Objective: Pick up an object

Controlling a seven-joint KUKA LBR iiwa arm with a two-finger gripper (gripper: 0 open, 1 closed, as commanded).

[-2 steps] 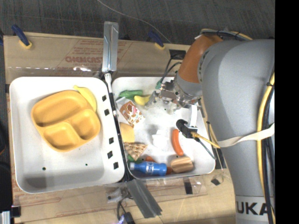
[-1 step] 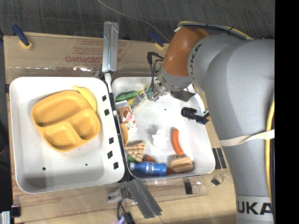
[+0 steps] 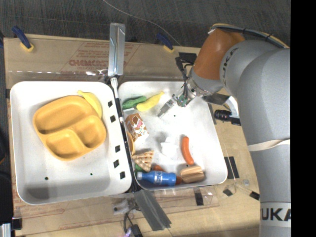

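Overhead, fingers [image 3: 167,107], state unclear, hover above one hot dog [image 3: 187,150] and one blue bottle [image 3: 157,178].

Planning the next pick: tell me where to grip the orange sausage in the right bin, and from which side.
Grip the orange sausage at mid-length, coming straight down, jaws closing across its narrow width. It lies flat, long and slim, running up-down in the view. White wrapping sits close on its left and a brown block near its lower end, so the middle seems freest.

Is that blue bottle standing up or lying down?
Lying down. The blue bottle rests on its side along the near wall of the right bin, its length running left to right.
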